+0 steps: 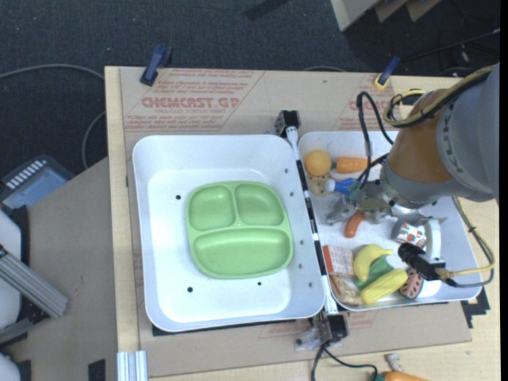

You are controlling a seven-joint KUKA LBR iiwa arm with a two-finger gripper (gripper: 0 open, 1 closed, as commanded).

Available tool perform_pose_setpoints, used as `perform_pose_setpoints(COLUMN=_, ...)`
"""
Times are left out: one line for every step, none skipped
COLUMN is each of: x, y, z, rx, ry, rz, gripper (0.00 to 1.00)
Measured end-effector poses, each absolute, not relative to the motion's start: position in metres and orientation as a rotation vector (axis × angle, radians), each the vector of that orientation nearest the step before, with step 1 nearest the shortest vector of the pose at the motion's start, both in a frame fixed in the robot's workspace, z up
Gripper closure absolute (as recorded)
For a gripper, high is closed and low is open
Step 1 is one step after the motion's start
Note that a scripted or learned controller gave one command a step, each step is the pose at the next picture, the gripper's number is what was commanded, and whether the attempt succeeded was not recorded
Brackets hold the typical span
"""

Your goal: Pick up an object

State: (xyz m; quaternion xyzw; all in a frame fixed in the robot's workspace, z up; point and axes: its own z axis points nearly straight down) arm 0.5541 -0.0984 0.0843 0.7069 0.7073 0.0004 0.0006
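The right bin (464, 292) holds several small things. At its back lie an orange ball (317, 163) and a carrot-like orange piece (351, 165), with a blue piece (343, 186) just in front of them. My gripper (352, 207) is down in the middle of this bin, reaching in from the right. It sits right over a small red-orange piece (352, 225), which pokes out below it. A yellow banana (367, 260) and a green-and-yellow piece (382, 282) lie at the bin's front. A small red-and-white box (409, 233) sits to the right of the gripper.
The left bin (159, 213) carries a green divided plate (238, 228). A red-printed packet (338, 260) lies by the divider between the bins. The arm (444, 149) covers the right bin's back right part.
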Motion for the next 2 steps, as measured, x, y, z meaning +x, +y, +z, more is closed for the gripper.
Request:
perform_pose_setpoints(x=0.5602, y=-0.0971, z=0.0844, rx=2.219, ry=2.221, rz=0.001, gripper=0.0)
perform_pose_setpoints(x=0.5557, y=-0.1006, z=0.0845, rx=2.222, ry=2.222, rz=-0.002, gripper=0.0)
